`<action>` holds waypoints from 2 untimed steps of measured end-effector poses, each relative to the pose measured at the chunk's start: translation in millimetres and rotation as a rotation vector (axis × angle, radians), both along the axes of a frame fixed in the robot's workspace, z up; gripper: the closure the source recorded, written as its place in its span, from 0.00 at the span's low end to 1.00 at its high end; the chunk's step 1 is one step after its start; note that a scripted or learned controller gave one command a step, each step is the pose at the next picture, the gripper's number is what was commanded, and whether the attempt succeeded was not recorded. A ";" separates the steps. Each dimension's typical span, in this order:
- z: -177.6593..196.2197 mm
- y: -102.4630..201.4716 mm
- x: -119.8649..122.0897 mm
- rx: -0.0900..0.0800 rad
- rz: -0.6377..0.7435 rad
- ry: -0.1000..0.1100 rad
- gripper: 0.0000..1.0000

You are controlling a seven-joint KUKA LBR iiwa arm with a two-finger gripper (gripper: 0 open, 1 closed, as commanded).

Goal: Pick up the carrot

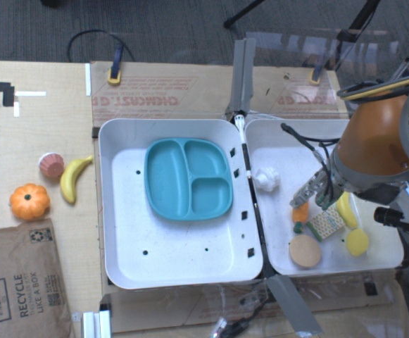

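Note:
The carrot (pixel 300 213) is a small orange piece with a green end, lying in the right bin (pixel 281 146) near its middle. My gripper (pixel 310 194) reaches down from the right and sits right over the carrot's upper end, touching or nearly touching it. The grey and orange arm hides the bin's right part behind it.
Around the carrot lie a checkered square (pixel 325 224), a tan disc (pixel 305 252), a yellow piece (pixel 345 210), a yellow ball (pixel 357 242) and a white crumpled thing (pixel 265 179). The left bin (pixel 120 210) holds a teal divided plate (pixel 189 179). A pumpkin (pixel 29 202) and banana (pixel 72 179) lie on the bench.

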State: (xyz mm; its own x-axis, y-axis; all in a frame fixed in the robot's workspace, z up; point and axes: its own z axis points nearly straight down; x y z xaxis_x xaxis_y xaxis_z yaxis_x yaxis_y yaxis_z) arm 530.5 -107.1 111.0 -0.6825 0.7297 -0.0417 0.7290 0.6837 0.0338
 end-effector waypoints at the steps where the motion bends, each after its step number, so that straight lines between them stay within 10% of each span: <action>1: -19.7 7.1 -30.1 0.003 0.192 0.054 0.00; 2: -10.7 6.4 -29.2 0.003 0.186 0.052 1.00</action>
